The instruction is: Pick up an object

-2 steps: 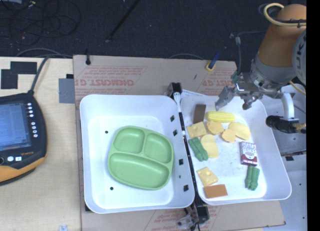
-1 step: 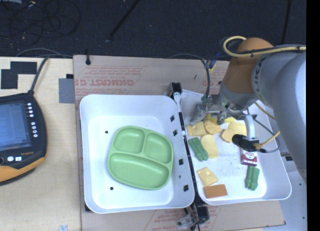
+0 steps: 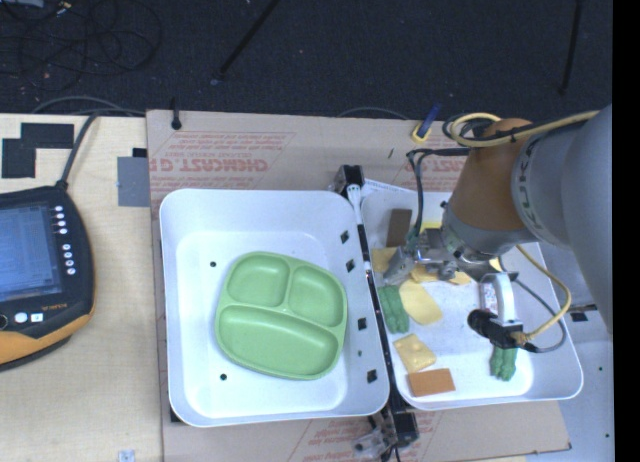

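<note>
- My arm [image 3: 560,175] rides highest, so nearest the lens: grey bulk coming in from the right, orange band [image 3: 487,190] above the wrist, bent down over the right bin [image 3: 570,375].
- My gripper [image 3: 415,262] sits low at that bin's upper left, close to the divider. From this slanted overhead angle I cannot tell how far apart it stands, nor whether anything is in it. I claim no grasp.
- Just under and beside it: a yellow piece [image 3: 420,304], lying flat, near enough that I judge it or its neighbour to be the likely target.
- Left of that, along the bin wall: a green piece [image 3: 393,308], long and narrow, pressed toward the edge. Awkward spot; the wall leaves little room on that side.
- Further down the bin: a second yellow piece [image 3: 414,352], and touching it or just beside it an orange slab [image 3: 432,382]. Both flat, both low-profile, hard to pinch from above, I'd guess.
- Right side of the bin: another green piece [image 3: 502,362] partly under a black cable [image 3: 495,328] that loops off my wrist.
- A brown block [image 3: 399,225] lies at the bin's top, just behind the gripper.
- Left bin [image 3: 190,240]: a green divided plate [image 3: 281,315] lies flat near the middle, well apart from me.
- Beyond the bins: cardboard [image 3: 250,150] underlay, and a teach pendant [image 3: 40,260] on the bench at far left.
- Judgement: the pick is not yet shown done.
</note>
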Available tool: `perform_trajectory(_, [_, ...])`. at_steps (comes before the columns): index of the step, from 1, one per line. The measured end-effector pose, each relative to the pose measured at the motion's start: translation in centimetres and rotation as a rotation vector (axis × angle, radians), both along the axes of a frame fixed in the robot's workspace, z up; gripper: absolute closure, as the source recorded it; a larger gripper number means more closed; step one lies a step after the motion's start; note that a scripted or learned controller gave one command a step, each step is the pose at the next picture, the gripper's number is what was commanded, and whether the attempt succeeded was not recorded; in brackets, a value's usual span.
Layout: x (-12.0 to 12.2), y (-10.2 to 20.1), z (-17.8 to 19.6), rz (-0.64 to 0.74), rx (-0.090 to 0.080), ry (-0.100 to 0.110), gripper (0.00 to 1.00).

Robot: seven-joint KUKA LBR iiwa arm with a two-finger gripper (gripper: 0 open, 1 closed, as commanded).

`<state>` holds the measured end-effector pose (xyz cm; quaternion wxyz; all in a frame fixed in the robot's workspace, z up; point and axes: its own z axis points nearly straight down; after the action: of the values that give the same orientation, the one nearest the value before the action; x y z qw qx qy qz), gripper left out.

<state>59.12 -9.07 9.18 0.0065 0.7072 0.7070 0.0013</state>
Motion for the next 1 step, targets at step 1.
perform_trajectory(1, [5.05, 0.15, -0.27, 0.000, 0.005, 0.007, 0.00])
